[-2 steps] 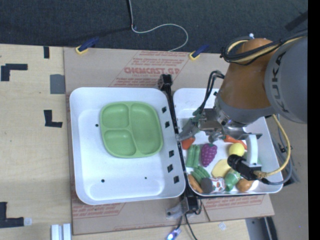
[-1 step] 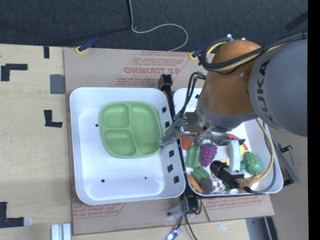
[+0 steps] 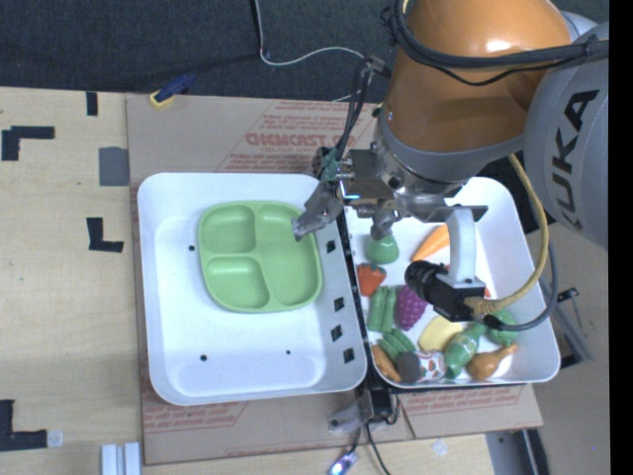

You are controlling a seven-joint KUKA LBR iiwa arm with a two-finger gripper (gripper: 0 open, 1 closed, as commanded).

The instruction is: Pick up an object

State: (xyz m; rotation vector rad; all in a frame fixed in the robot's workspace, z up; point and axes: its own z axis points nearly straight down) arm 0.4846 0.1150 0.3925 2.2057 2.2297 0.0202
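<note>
Seen from above at a slant: KUKA arm (image 3: 465,67), grey w/ orange band, reaching in from right over two shallow white bins set side by side on table (image 3: 59,265); end effector (image 3: 381,228) hanging low over divide between bins, near top-left corner of right bin (image 3: 524,226); one finger (image 3: 315,214) angled left toward green plate, another (image 3: 383,228) pointing down at a green toy; fingers spread apart, nothing seen between them. Left bin (image 3: 168,354) carrying a green sectioned plate (image 3: 259,255), lying flat, upper centre, its right rim close to bin wall. Right bin crowded w/ toy food: green piece (image 3: 384,249) just under end effector tip, contact w/ finger not clear; red-orange piece (image 3: 370,278) just below it; purple grapes (image 3: 409,307) mid-bin; orange wedge (image 3: 429,242) at upper centre; yellow piece (image 3: 437,333) and green pieces (image 3: 396,344) toward lower edge; brown piece (image 3: 485,364) near lower-right corner. White-and-black fitting (image 3: 461,255) w/ yellow cable (image 3: 539,265) hanging over right bin, part of arm's gear. Cardboard sheet (image 3: 237,137) under both bins; dark cloth (image 3: 148,18) behind; white wire (image 3: 287,59) trailing across it.
</note>
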